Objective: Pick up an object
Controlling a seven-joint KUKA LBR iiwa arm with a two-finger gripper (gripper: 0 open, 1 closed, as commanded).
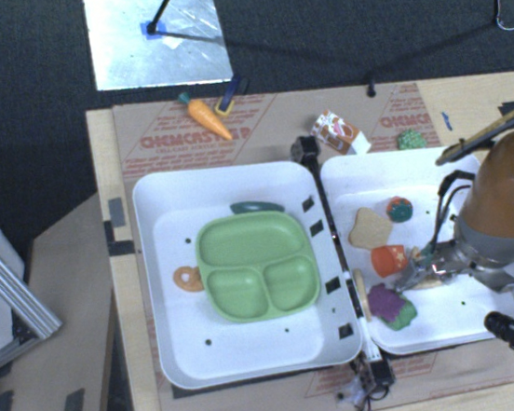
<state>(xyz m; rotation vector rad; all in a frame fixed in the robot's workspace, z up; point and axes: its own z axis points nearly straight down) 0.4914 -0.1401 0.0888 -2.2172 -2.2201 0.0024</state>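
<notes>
The jaws (422, 269) sit low in the right bin beside the red-orange block, their metal tips a blurred cluster; whether they are spread or closed I cannot tell, and nothing shows clearly between them.

The surface (128, 292) is pale, flat wood, with a sheet of brown printed cardboard (183, 139) under the bins. The left bin (178, 351) is a shallow white plastic tub with rounded corners. The right bin (452, 329) matches it, and the two touch along a dark clipped seam. The arm (510, 204) comes in from the right, a smooth rounded shell, orange above and grey at the wrist.

A matte light-green plate (256, 266) with three compartments and soft rounded edges lies in the middle of the left bin. A dark teal sliver (255, 207) peeks out at its far edge. A small orange ring-shaped piece (188, 278) rests just beside the plate's left side.

In the right bin lie a tan, flat, toast-shaped slice (369, 228), a red-orange block (388, 259) just beside the jaws, a lumpy purple and green piece (392, 307) near the front wall, and a small round ball (399, 208) in red and teal.

Beyond the bins, on the cardboard, lie an orange toy carrot (208, 119), a small printed packet (339, 133) and a knobbly green bit (410, 139). A shiny crinkled foil square (157, 34) lies on the dark floor.
</notes>
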